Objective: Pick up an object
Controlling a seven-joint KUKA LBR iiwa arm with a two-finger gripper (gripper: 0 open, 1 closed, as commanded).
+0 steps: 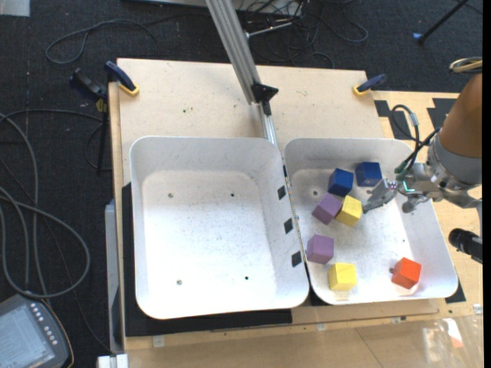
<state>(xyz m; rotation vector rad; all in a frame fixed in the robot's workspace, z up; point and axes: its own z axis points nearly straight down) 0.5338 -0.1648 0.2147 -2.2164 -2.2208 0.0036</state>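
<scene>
Camera view: tool low in the right bin, nothing lifted yet

Camera view from above shows a pale wooden desk [199, 98] carrying two shallow white plastic bins side by side. The left bin [146, 205] takes up the desk's left half; the right bin [430, 228] sits toward the desk's right edge and holds every loose object.

Seven small foam cubes lie on the floor of the right bin. Two blue cubes sit toward the bin's far edge, one [341, 181] just left of the other [369, 173]. A purple cube [328, 208] touches a yellow cube [350, 211] just in front of them. Nearer the front edge lie a second purple cube [320, 248] and a second yellow cube [342, 276], close together. An orange cube [406, 272] rests alone near the bin's front right corner.

A grey arm with an orange band [464, 133] reaches in over the desk's right edge. Its two-finger tool [381, 194] hangs low among the cubes, between the right-hand blue cube and the first yellow cube, its tip just beside the yellow one. How wide the tool stands cannot be told from this angle, and no cube is visibly between its parts.

Judging by this, the approach is largely made but the pick is not done: every cube appears to rest on the bin floor. Closing on a cube and lifting it clear both seem to remain.
</scene>
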